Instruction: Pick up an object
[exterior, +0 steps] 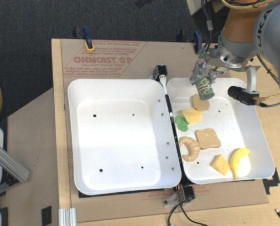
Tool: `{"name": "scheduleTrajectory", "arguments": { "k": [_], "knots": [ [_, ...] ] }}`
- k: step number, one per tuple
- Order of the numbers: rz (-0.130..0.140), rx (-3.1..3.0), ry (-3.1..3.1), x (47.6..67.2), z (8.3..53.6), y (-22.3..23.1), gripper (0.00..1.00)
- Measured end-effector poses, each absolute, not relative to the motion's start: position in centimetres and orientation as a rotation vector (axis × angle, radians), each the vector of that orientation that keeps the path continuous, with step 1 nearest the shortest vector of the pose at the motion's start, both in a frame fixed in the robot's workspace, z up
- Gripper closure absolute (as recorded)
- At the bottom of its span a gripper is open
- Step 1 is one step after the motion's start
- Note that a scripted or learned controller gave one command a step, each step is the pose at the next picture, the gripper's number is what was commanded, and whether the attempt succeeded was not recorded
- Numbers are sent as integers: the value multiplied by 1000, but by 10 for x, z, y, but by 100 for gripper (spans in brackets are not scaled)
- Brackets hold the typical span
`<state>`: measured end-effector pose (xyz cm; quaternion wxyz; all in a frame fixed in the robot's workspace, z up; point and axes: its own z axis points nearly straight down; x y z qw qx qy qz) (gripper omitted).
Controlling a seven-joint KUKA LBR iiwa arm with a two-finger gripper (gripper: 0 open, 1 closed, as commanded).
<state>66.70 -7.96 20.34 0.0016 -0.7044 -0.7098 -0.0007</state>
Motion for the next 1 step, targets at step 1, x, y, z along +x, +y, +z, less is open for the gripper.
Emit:
{"name": "scheduleTrajectory", "arguments": {
  "k": [1],
  "knots": [
    [3, -2211, -2223, 631, 184, -22, 100]
  ]
}}
